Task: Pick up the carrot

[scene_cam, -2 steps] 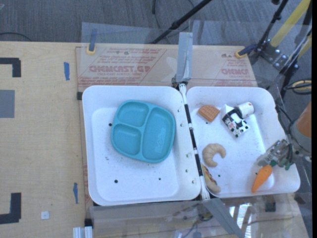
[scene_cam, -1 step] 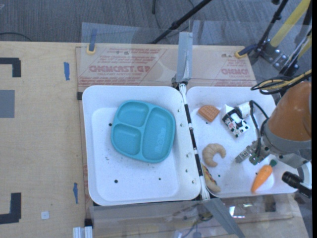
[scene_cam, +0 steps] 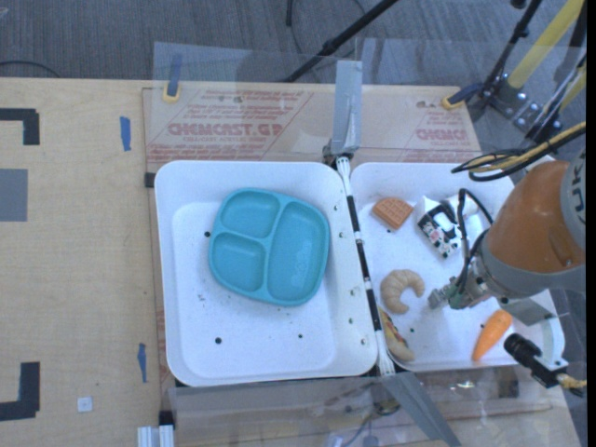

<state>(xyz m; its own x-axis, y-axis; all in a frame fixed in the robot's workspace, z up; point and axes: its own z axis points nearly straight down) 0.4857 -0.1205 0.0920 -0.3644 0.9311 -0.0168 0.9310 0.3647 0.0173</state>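
The orange carrot [scene_cam: 491, 335] lies in the right bin [scene_cam: 419, 186] near its front right corner, tilted with its tip toward the front. My gripper [scene_cam: 447, 296] hangs over the right bin just left of the carrot's upper end, apart from it. The arm's orange band and grey wrist cover the bin's right side. Nothing shows between the gripper's fingers.
In the right bin lie a croissant [scene_cam: 402, 290], an orange waffle-like piece [scene_cam: 393, 212], a black-and-white object [scene_cam: 440, 228] and a small item [scene_cam: 399, 341] by the front left wall. The left bin [scene_cam: 177, 250] holds a teal divided plate [scene_cam: 270, 247].
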